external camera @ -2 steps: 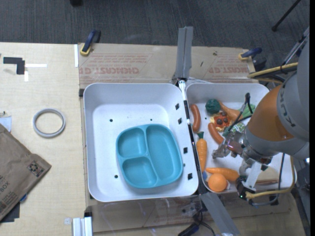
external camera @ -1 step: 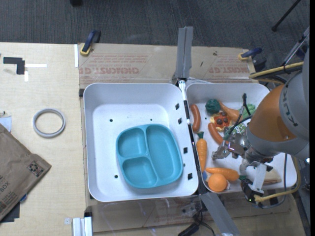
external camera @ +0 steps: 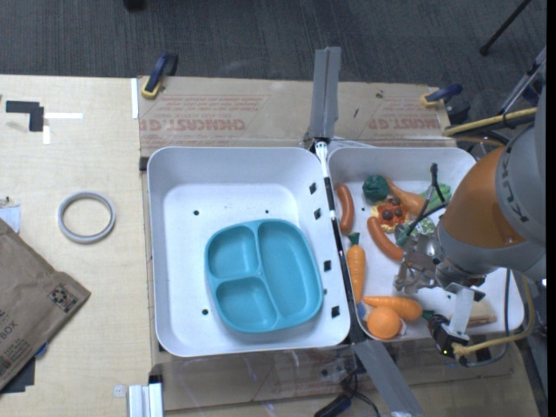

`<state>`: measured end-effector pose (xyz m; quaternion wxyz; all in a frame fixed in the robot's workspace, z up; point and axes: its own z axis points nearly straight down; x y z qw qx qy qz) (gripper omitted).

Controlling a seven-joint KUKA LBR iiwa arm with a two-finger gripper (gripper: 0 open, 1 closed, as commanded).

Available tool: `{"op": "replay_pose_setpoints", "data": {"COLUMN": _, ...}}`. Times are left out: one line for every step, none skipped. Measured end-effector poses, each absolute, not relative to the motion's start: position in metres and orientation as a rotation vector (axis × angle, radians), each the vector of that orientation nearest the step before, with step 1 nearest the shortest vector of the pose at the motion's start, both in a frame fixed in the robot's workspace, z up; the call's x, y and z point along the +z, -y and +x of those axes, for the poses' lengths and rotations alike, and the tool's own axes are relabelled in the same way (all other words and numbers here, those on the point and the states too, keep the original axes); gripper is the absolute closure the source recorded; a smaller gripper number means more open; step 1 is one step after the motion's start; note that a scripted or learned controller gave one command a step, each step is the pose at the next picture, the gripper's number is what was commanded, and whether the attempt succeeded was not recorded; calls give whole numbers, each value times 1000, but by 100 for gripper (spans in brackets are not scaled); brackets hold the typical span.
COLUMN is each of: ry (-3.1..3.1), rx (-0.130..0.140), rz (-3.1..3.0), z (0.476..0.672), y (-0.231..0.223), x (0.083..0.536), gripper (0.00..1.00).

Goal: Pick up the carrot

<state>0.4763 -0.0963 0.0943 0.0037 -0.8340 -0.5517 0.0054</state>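
An orange carrot (external camera: 356,269) with a small green top lies lengthwise against the left wall of the right bin (external camera: 395,156). A second carrot-like orange piece (external camera: 393,304) lies crosswise near the bin's front, beside an orange ball (external camera: 383,323). My gripper (external camera: 410,274) hangs low in the right bin's middle, just right of the upright carrot and just above the crosswise piece. Nothing shows between its metal parts. The arm's orange band (external camera: 486,207) covers the bin's right side.
Two red sausages (external camera: 346,207) (external camera: 383,238), a green leafy toy (external camera: 375,187) and small mixed pieces (external camera: 393,208) crowd the right bin's back. The left bin (external camera: 174,233) holds a blue divided plate (external camera: 261,273). A tape ring (external camera: 87,216) lies on the bench at left.
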Motion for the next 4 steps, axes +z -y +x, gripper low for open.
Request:
{"op": "replay_pose_setpoints", "data": {"ry": 1729, "rx": 17, "rz": -2614, "z": 476, "y": 96, "x": 94, "gripper": 0}}
{"op": "replay_pose_setpoints", "data": {"ry": 1617, "rx": 9, "rz": -2686, "z": 476, "y": 94, "x": 88, "gripper": 0}}
{"op": "replay_pose_setpoints", "data": {"ry": 1473, "rx": 7, "rz": -2771, "z": 477, "y": 93, "x": 89, "gripper": 0}}
{"op": "replay_pose_setpoints", "data": {"ry": 1674, "rx": 10, "rz": -2651, "z": 476, "y": 93, "x": 88, "gripper": 0}}
